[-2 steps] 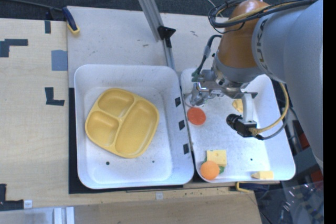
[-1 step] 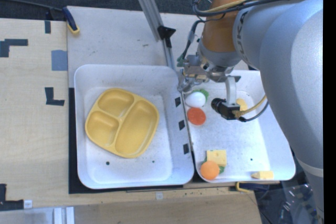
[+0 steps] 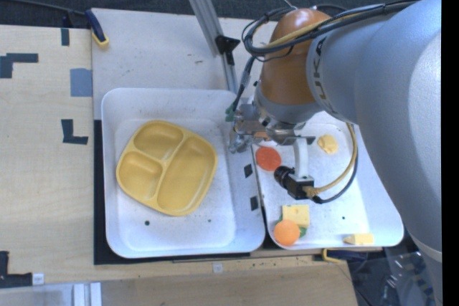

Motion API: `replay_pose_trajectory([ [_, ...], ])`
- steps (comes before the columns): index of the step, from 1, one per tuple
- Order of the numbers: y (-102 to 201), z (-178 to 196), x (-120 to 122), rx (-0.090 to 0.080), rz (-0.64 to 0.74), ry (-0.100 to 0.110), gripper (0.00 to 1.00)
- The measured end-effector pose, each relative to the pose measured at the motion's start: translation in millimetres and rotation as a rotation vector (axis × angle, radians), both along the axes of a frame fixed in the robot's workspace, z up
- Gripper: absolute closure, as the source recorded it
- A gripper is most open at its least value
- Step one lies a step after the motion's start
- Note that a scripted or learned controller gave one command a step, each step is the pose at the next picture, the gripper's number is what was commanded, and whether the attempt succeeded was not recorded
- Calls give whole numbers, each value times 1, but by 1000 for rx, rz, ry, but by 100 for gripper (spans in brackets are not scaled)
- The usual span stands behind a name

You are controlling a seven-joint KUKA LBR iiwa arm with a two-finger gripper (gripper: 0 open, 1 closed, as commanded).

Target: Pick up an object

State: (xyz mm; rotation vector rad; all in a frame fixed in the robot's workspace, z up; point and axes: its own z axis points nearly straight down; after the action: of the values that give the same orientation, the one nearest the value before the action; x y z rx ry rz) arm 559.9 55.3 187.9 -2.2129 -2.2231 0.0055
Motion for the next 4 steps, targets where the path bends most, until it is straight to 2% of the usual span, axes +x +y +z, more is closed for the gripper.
replay_pose_trajectory([
  [1, 27, 36, 12, 0, 0, -7, 100],
  [2, -16, 11, 41, -4, -8, -3, 100],
  [3, -18, -1, -21, -2, -5, 2, 100],
  [4, 36, 0, 14, 1, 2, -5, 100],
])
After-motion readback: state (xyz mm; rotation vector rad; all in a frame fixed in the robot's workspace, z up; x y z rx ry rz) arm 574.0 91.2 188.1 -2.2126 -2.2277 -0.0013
